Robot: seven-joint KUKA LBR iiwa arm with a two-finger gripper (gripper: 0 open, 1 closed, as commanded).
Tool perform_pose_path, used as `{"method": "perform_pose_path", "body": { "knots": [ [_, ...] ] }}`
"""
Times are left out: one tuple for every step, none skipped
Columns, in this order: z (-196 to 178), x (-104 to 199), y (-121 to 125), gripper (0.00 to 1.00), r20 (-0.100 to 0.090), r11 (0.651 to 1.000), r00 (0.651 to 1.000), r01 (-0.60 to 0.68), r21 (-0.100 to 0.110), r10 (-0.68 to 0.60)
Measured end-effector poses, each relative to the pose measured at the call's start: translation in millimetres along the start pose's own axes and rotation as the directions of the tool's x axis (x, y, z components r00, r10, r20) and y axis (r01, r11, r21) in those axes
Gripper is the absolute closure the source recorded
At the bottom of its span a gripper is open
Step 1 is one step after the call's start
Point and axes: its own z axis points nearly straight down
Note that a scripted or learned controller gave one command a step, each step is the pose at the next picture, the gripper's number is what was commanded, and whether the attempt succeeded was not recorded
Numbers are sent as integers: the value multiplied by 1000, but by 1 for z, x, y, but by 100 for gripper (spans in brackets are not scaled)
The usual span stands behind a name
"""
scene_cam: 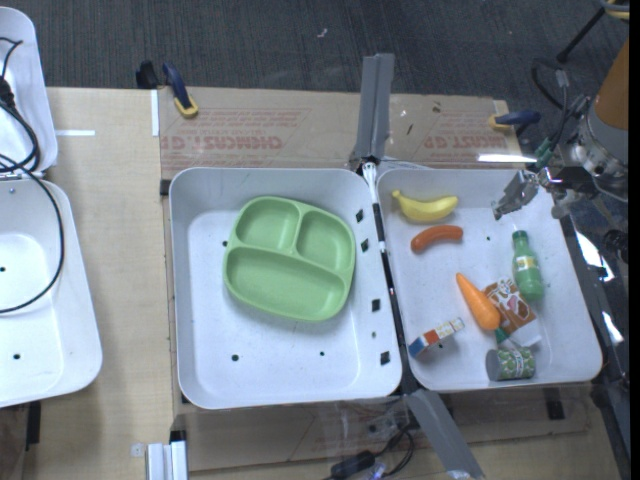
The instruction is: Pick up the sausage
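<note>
The approach step is in hand: the pincer (530,193), spread and holding nothing, hangs right of the sausage (437,237); next, move left and descend

Sausage (437,237) lies just before banana (425,205) (right bin (575,353)).

Orange-red sausage (437,238), green plate (290,259)
</note>
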Motion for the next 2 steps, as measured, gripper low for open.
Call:
{"method": "perform_pose_path", "body": {
  "knots": [
    [103, 51, 33, 0, 0, 1000, 1000, 31, 2, -31],
    [169, 56, 15, 0, 0, 998, 998, 66, 0, -66]
  ]
}}
